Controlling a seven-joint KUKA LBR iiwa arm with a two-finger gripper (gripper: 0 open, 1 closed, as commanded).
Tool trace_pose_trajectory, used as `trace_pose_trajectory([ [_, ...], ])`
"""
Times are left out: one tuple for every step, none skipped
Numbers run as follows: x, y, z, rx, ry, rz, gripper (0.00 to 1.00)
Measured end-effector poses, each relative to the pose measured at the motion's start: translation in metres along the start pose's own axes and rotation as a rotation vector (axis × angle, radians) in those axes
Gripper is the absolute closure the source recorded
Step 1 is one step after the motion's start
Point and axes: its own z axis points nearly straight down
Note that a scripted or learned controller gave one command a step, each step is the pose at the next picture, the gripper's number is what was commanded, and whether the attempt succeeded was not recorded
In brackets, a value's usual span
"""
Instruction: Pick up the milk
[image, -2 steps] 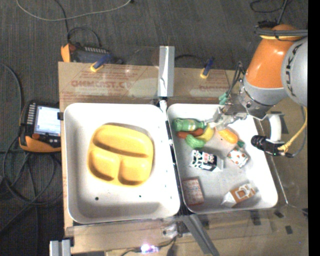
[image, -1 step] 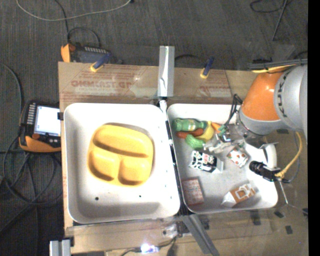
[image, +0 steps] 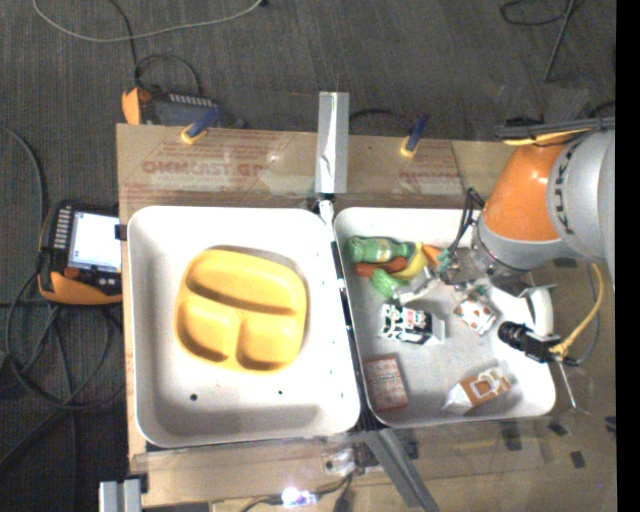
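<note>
Dark grey carpet all round, crossed by loose cables; brown desk (image: 150, 170) at centre, carrying two white bins side by side. Far left of the frame, off the desk: an orange-cased handheld screen (image: 85, 252) lying on the floor. Left bin (image: 150, 400), holding a yellow compartment tray (image: 243, 307) near its middle. Right bin (image: 540, 400), holding several small things: green bottle (image: 378, 249) at its upper left, with something orange and yellow just beside it; black-and-white milk carton (image: 407, 322) lying near the bin's middle; brown packet (image: 385, 382) below that, at the lower left; tan carton (image: 480, 389) toward the lower right. Tool (image: 470, 283) just right of the milk, low over the bin, close to a small red-and-white box (image: 476, 316); finger spread impossible to tell, grip on anything impossible to tell. Grey arm with orange band (image: 525, 195) at the right edge.
</note>
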Motion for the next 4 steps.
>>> trace_pose_trajectory([
  [0.000, 0.000, 0.000, 0.000, 0.000, 0.000, 0.00],
  [0.051, -0.040, 0.030, -0.017, -0.012, -0.210, 0.00],
  [0.052, -0.053, -0.002, -0.002, 0.000, -0.206, 0.00],
  [0.119, -0.064, -0.062, 0.000, -0.001, -0.210, 0.00],
])
